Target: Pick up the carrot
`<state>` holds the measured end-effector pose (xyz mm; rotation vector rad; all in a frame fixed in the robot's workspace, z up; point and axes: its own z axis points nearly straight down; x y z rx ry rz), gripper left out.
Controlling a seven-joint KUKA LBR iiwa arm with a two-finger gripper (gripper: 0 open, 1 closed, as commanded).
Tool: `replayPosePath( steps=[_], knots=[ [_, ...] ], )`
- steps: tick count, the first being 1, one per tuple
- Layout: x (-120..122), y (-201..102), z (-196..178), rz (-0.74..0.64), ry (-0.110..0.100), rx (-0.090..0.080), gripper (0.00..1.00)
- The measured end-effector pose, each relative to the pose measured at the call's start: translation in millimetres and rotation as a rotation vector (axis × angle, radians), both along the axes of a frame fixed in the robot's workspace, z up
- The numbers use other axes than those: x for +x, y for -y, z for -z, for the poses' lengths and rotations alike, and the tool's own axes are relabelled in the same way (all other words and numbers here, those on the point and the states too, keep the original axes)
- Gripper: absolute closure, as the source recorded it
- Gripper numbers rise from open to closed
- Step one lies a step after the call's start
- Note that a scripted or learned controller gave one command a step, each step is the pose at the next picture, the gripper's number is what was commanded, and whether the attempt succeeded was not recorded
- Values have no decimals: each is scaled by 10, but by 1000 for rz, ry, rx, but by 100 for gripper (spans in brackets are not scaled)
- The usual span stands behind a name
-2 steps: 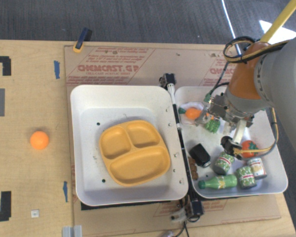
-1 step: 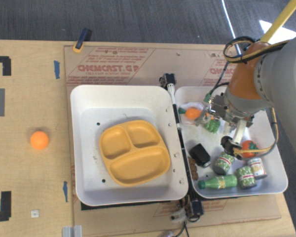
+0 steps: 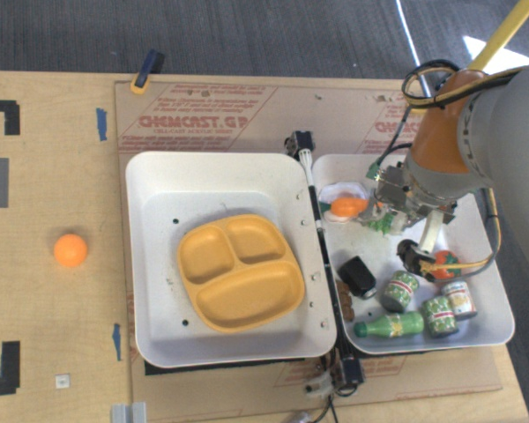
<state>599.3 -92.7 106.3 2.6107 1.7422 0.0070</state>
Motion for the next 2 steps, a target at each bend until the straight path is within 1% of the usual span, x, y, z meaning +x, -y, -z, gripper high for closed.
replayPosePath(
  steps=[1,2],
  knots=[
    [-128,5,183,132,0,3,100],
    [-147,9,207,133,-5,2,0]
  ],
)
